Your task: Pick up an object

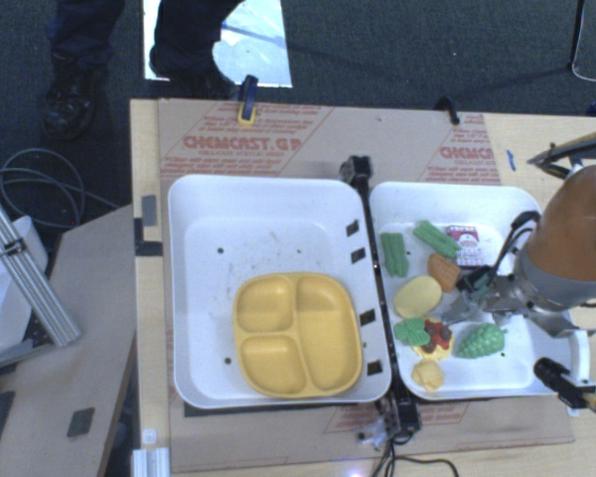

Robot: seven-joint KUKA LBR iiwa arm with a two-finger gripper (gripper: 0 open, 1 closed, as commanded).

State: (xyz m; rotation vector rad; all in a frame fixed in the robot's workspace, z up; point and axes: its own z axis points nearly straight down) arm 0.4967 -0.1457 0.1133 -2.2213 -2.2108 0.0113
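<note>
1. Toys (439, 296) of plastic food lie in a heap in the right bin (517, 381); among them a yellow potato (418, 295), a green cob (480, 341), two green pods (435, 238) and (393, 253), an orange piece (444, 269), a small red cluster (438, 335).
2. I judge them light, stiff and hollow; smooth, so a little slippery; not fragile.
3. For a hold, the potato seems best to me; it is rounded and I would take it across its short width; the cob has a rough skin that should slip less, and it lies a little apart from the others.
4. My gripper (469, 298) is low in the right bin, near the potato and the orange piece, just above the cob; whether it is open or closed I cannot tell, the dark parts blur together.
5. My arm (574, 241) comes from the right, bent down over the bin; the wrist points to the left, toward the heap.
6. The left bin (268, 217) bears a yellow tray (298, 331) with compartments.
</note>
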